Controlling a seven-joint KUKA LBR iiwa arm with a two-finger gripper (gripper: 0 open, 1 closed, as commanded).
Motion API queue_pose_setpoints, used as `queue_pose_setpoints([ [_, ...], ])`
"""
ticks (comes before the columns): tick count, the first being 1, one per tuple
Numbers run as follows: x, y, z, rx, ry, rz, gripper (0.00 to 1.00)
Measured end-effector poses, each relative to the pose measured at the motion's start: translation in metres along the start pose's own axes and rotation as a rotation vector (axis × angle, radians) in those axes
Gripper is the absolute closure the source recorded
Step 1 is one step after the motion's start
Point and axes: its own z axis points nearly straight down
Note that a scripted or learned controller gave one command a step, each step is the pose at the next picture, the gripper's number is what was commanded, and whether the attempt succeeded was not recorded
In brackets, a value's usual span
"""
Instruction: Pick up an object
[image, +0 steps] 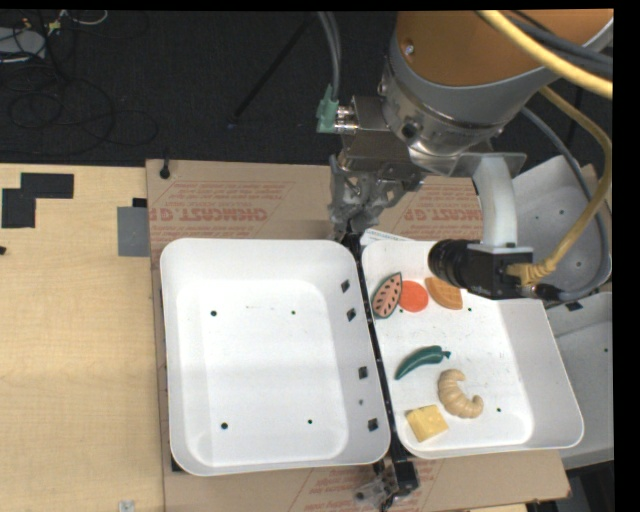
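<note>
Two white bins: left bin (255, 355), right bin (540, 400) holding toys. My tool (352, 215) hovers at their far seam; its spread I can't tell. Croissant (458, 392) looks light, rigid, so I'd pinch its middle. Green pepper (421, 359), cheese wedge (427, 423) smaller.

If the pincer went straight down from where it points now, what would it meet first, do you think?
Probably the top rim of the right bin, near the divide; the pincer hangs above it, though depth is unclear.

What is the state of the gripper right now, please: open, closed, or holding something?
Gripper: cannot be told; it sits at the far edge of the bins, and no object shows between it.
</note>
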Motion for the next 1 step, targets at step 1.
queue_pose_setpoints([
  [1, -0.0914, -0.0215, 0.0036, 0.008, -0.002, 0.006, 1.00],
])
